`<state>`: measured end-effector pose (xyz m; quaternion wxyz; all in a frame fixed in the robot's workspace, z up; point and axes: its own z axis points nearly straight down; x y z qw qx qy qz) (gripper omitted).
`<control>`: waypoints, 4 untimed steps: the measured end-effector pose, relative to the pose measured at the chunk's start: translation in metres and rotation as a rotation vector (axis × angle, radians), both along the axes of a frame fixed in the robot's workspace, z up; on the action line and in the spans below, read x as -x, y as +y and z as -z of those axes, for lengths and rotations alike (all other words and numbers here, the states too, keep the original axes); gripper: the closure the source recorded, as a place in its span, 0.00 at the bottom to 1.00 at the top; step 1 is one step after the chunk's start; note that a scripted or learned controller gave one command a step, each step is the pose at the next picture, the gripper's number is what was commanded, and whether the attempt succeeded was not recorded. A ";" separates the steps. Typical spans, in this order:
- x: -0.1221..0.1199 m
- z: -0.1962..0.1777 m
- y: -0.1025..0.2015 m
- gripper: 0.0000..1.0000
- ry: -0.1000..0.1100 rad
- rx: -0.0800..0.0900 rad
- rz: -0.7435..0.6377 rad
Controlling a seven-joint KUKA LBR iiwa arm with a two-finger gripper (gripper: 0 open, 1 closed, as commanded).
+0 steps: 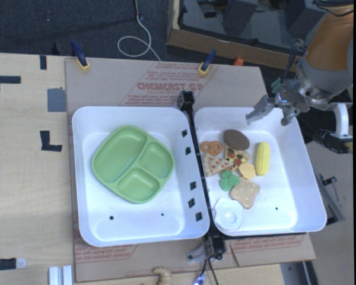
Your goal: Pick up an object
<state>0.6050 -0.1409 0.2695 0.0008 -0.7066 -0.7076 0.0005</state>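
We judge the task unstarted: the pincer hangs spread, grasping nothing, above the right bin's far edge; the corn cob lies untouched.

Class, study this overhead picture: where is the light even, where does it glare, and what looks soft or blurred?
Camera view: even light, with slight glare on the right bin; the green plate looks crisp; the hand looks soft; the dark background looks murky.
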 end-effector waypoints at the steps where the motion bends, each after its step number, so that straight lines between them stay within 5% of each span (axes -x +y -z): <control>1: -0.033 0.108 -0.030 0.00 0.006 0.001 0.001; 2: -0.046 0.190 -0.011 0.00 0.003 0.001 -0.001; 3: -0.047 0.176 -0.011 1.00 0.001 0.001 0.000; 4: -0.021 0.081 0.058 1.00 -0.002 -0.002 -0.003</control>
